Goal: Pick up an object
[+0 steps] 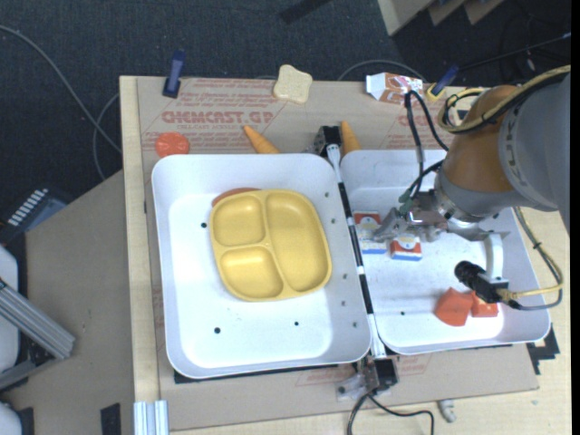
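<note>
- The task looks to be at its early part: no object is visibly lifted, and the grasp itself is, in my judgement, not yet done.
- The two-finger metal gripper (397, 228) of the grey arm with the orange band (494, 166) is low inside the right shallow white bin (507, 333), near the bin's left wall.
- I cannot tell from this slanted view whether the claw is released or clenched; it is small and partly mixed with the things under it.
- The nearest candidate is a small white carton with red and blue print (407, 249), lying on the bin floor just beside and slightly below the claw; whether they touch I cannot tell.
- An orange-red plastic block (453, 307) lies well apart, toward the bin's lower edge, beside a black connector on the arm's cable (475, 277).
- The left white bin (181, 315) bears a yellow three-compartment plastic plate (269, 243), which is not near the claw.
- What is left: to close on one object and raise it.
</note>
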`<state>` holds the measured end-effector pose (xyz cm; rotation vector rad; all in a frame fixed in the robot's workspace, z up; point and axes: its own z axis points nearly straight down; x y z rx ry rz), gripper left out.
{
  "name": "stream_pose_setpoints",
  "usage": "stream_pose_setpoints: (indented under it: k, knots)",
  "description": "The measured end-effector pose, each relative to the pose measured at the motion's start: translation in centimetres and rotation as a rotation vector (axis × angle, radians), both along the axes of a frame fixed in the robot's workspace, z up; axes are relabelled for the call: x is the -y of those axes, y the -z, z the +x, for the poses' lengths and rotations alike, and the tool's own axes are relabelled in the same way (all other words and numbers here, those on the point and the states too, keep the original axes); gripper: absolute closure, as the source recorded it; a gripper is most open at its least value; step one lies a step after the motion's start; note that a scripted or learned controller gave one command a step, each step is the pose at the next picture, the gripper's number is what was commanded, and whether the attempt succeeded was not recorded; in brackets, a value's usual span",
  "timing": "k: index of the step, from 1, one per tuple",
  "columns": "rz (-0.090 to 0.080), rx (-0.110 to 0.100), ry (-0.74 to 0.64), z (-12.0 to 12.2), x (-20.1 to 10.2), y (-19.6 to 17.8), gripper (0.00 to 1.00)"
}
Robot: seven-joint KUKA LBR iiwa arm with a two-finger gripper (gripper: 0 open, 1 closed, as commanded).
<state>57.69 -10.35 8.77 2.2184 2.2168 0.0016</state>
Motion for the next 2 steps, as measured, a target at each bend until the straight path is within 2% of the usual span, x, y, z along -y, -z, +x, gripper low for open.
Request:
stream_pose_setpoints:
  k: [1,2]
  knots:
    - [0.000,0.003,0.000,0.1,-0.1,-1.0,1.00]
    - [0.004,-0.003,-0.002,0.2,-9.4,-9.7,1.00]
